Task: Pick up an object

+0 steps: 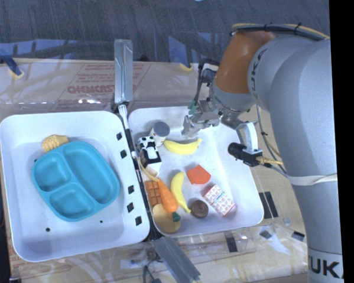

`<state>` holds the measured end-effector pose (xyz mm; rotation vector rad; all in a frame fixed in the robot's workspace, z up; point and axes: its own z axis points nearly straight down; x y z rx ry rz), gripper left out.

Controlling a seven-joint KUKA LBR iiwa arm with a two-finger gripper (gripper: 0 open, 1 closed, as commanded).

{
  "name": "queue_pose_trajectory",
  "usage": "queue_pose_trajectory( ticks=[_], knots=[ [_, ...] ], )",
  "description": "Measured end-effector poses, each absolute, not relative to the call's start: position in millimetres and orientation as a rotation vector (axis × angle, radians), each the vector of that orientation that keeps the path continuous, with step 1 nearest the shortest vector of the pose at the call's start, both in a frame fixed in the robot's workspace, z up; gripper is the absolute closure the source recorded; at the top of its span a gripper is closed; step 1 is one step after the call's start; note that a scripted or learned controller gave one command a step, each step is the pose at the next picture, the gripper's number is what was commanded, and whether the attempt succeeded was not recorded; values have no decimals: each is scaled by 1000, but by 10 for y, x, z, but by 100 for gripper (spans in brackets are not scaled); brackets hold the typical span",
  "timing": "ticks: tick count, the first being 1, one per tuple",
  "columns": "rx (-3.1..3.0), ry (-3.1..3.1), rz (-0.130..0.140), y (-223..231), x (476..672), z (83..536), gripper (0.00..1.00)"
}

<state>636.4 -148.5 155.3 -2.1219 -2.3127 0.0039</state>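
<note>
Front of the right bin (256, 213): a tan round bowl (166, 220), a brown round thing (198, 208) and a red and white box (219, 199) sit close together at the lower middle of the frame. A clumsy grab here could catch two at once or push one away

Carrot (159, 193) and lower banana (179, 191): they lie side by side, almost touching, by the wall between the bins. The wall leaves little room, so the jaws could bump it

Orange block (197, 175): it lies in the middle of the right bin with some bare floor around it. It looks flat, so it could slip out

Blue plate (75, 180): it lies in the left bin (16, 235), at the left of the frame, with a yellow corn toy (54, 142) at its top edge. Both are well apart from the jaws

Upper banana (183, 146): this looks like the thing to pick. It lies on the bin floor, just below the jaws in the frame, with a black and white toy (148, 150) to its left

Grey cup (160, 129): it stands near the top wall, close to the banana. It could get knocked over

Jaws: they are at the top middle of the right bin, just above the upper banana in the frame. I cannot tell how wide they are, and I see nothing held in them

What could go wrong: the banana is curved and smooth, so it could roll or slide out. The jaws could also come down a bit to one side and close on air

Arm (293, 102): it is big and grey and comes in from the right of the frame
</note>
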Motion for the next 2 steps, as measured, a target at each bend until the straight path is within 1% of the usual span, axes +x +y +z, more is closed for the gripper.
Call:
queue_pose_trajectory(
  ticks=[1,2],
  knots=[
    [-2122,-2312,5,-1486,6362,1550,0],
    [-1902,-2506,-1,-1535,6515,1168,0]
  ],
)
